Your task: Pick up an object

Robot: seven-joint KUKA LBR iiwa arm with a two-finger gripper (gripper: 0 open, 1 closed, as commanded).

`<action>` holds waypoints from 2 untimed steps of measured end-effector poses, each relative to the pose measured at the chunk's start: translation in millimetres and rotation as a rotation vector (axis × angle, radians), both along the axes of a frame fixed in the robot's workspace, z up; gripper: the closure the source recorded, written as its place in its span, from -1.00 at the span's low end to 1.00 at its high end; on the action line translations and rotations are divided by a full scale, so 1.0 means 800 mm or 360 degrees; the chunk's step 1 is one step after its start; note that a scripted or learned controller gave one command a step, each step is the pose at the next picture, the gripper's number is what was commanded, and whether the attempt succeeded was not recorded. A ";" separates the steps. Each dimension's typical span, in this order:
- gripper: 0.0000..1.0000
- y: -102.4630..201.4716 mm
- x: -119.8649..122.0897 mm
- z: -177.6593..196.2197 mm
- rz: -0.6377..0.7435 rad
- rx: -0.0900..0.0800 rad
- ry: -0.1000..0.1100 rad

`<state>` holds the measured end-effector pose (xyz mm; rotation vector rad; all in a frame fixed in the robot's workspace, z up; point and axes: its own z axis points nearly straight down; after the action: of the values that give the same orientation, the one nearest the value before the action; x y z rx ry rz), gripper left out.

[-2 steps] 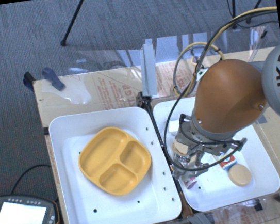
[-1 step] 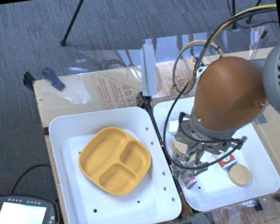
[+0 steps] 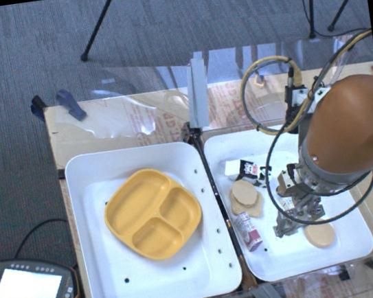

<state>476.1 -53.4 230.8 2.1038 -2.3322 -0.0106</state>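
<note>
My gripper (image 3: 291, 223) hangs low in the right bin (image 3: 356, 241), under the orange band of the arm. Close to its right lies a round tan disc (image 3: 320, 235). To its left lies a small can with a dark red label (image 3: 248, 231). Two tan cookie-like pieces (image 3: 245, 196) sit further up and left, and a small black and white packet (image 3: 244, 168) lies beyond them. I see nothing between the gripper's tips.
The left bin (image 3: 88, 187) holds a yellow divided plate (image 3: 153, 213). A grey upright post (image 3: 197, 94) stands behind the seam between the bins. Hoses loop above the right bin. A teach pendant (image 3: 29, 297) lies on the floor at lower left.
</note>
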 end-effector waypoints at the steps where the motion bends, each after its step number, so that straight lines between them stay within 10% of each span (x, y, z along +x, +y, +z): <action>1: 1.00 0.003 0.001 0.008 -0.0004 0.0009 0.0010; 2: 1.00 0.007 0.002 0.017 -0.0010 0.0018 0.0020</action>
<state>477.4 -47.9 244.0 2.0952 -2.3370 -0.0367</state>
